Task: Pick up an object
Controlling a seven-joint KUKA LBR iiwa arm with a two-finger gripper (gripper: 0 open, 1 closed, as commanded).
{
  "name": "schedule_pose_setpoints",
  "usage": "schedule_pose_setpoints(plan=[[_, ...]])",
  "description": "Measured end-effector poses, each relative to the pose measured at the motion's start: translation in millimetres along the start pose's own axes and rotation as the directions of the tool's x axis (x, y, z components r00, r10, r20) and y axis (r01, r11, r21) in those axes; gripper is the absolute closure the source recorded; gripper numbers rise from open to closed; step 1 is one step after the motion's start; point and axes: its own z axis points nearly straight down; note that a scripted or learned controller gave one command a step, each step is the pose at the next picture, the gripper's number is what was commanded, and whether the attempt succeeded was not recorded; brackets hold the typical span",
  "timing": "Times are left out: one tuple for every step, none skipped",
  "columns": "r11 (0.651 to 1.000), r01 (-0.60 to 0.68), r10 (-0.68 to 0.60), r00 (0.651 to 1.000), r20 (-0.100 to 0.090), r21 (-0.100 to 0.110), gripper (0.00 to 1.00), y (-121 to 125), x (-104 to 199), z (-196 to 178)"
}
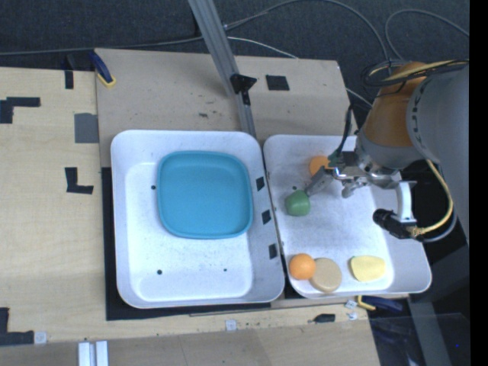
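left bin: holds a blue plate, lying flat, toward the bin's upper middle. white floor visible around it, with a few dark specks near the front.

a grey pole slants down from the top of the view to the gap between the bins.

right bin: green ball near its left wall, mid-height. just above and right of it, a small orange piece, partly covered by the arm's wrist. along the front edge, left to right: orange ball, tan round piece touching it, yellow piece a little apart.

gripper: reaches in from the right, low over the right bin, its tip close to the green ball's upper right side. cannot tell if it is released or clenched; nothing seen grasped. green ball sits on the bin floor.

arm: grey, orange band above the wrist, over the right bin's upper right corner.
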Motion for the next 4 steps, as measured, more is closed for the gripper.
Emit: schedule_pose_setpoints(plan=[[1.000,0.001,-0.001,1.000,0.001,-0.005,0.00,0,0,27],[1.000,0.000,0.000,1.000,0.002,-0.007,1.00,1,0,15],[1.000,0.000,0.000,1.000,0.001,-0.007,1.00,0,-3,-27],[1.000,0.001,-0.001,1.000,0.001,-0.008,1.00,5,6,-81]])
